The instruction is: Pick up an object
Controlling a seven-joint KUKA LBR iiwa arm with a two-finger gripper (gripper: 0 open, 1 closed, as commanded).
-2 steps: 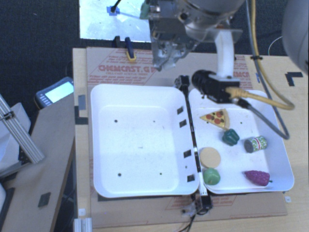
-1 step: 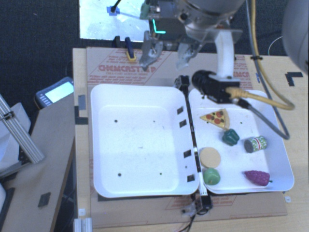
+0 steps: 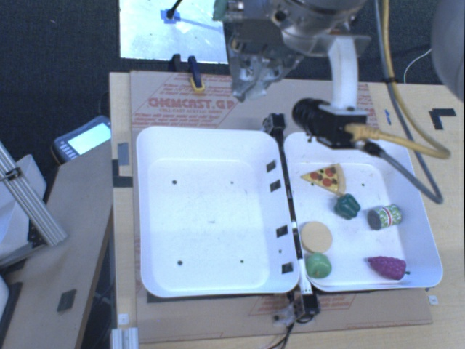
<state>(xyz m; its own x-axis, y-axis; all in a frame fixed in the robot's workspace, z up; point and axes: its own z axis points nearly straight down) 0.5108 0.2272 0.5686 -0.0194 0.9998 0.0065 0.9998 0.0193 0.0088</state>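
Camera view looks down on my counter [image 3: 123, 122] with two white bins side by side, and from what it shows I judge that the task is hardly begun: nothing is lifted yet

My gripper [image 3: 247, 86] hangs high over the far edge of the counter, above the printed cardboard sheet [image 3: 182, 104] and just beyond the far rim of the left bin [image 3: 211, 217]. Its tip is a blurred grey mass, so I cannot tell how it is set, and I see no object at it

The left bin holds nothing I could pick. Everything on offer lies in the right bin [image 3: 407, 187]. A pizza slice [image 3: 325, 178] sits toward its far left part. Nearer and slightly right of it is a dark green pepper-like piece [image 3: 347, 206], and to the right of that a small can [image 3: 384, 217] lies on its side. A round tan biscuit [image 3: 316, 236] rests by the left wall, with a green round piece [image 3: 317, 265] just near of it, almost touching. A purple bunch of grapes [image 3: 387, 267] lies in the near right corner, well apart from the rest

What is left, as I read it, is nearly all of the job: choose one of these, swing right and nearer across the divider between the bins, come down over it, close on it and raise it clear. The can and the grapes stand most apart from neighbours, so either looks an easier choice than the biscuit by the wall
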